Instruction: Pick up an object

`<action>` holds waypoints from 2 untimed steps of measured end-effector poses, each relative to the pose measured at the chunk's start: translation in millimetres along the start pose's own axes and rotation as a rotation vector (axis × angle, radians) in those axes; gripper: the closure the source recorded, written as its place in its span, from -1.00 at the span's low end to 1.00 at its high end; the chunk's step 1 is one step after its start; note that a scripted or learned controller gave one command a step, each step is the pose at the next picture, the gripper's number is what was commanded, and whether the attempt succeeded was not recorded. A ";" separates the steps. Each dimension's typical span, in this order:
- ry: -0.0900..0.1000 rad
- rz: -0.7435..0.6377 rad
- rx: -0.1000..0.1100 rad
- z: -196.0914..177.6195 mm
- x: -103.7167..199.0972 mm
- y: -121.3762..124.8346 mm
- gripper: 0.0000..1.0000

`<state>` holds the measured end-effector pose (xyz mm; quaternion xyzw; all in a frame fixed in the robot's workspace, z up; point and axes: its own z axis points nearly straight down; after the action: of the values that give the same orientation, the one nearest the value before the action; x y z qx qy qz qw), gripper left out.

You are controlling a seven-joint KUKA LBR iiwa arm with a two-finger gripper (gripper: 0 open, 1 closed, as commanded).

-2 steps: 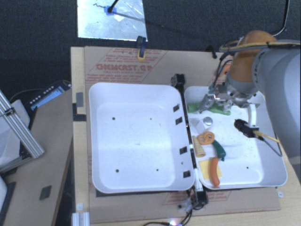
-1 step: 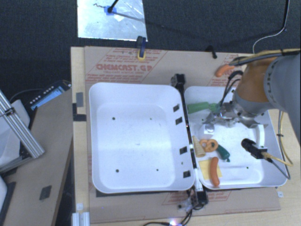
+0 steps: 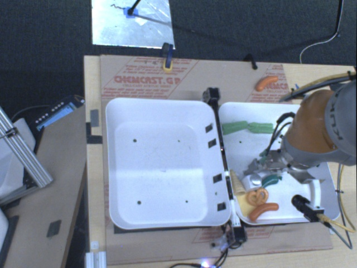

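Low, gripper [image 3: 261, 172] in right bin [image 3: 245, 116], near orange ring [image 3: 257, 196]

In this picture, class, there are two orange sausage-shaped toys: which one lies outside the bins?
The orange sausage on the board beyond the right bin, near the top of the view. The other sausage lies inside that bin, at its near edge.

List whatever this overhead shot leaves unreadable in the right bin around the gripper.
- Gripper: too small and blurred to tell how the jaws stand, or whether they hold anything.
- Teal object: partly covered by the gripper, so its shape stays unclear.
- Right bin: its far right side is hidden under the arm.
- Green object: its right end disappears behind the arm's cables.
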<state>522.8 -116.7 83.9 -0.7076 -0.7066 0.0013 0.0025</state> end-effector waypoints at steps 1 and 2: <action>-0.002 -0.003 -0.009 -11.2 0.1 4.8 1.00; -0.005 -0.007 -0.025 -188.0 4.5 15.6 1.00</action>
<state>539.4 -112.5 271.8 -0.7051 -0.7091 -0.0058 -0.0081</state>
